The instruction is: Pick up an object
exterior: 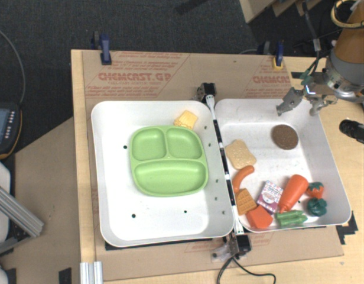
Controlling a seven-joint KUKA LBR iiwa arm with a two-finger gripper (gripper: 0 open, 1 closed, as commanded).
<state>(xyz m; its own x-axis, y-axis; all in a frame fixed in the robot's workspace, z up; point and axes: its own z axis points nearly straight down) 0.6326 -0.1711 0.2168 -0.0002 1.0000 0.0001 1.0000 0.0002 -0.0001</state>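
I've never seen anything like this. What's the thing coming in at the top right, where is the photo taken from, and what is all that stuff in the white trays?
The photo comes from one camera fixed above a bench, looking down at a slant. At the top right is a robot arm; its gripper, a two-fingered claw, hangs open over the right tray's far edge and holds nothing. That tray contains toy food: a brown round cookie, a cracker, a sausage, a carrot, a small packet and a few more pieces. The left tray holds a green divided plate and a yellow cheese piece beside it.
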